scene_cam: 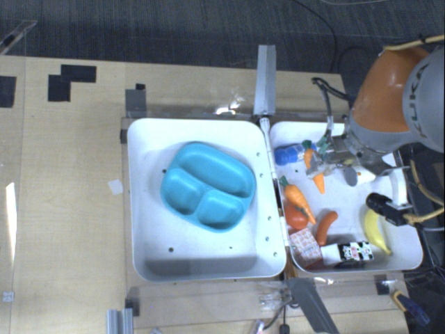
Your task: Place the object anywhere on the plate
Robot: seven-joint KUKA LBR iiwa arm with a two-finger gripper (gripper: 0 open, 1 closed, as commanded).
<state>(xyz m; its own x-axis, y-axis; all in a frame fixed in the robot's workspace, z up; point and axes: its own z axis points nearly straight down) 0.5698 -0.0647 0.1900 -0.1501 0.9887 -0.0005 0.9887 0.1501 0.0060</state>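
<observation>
A small orange carrot (318,175) hangs point down between the fingers of the gripper (321,160), which is closed on it, above the right bin (407,259). The blue plate (207,185), with three compartments, lies in the left bin (142,186). Below are another carrot (297,198), a sausage (326,226) and a banana (376,231).

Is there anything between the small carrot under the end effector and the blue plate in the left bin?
Only the raised rims where the two white bins meet lie between the small orange carrot near the end effector and the blue three-compartment plate. The plate itself carries nothing visible.
</observation>
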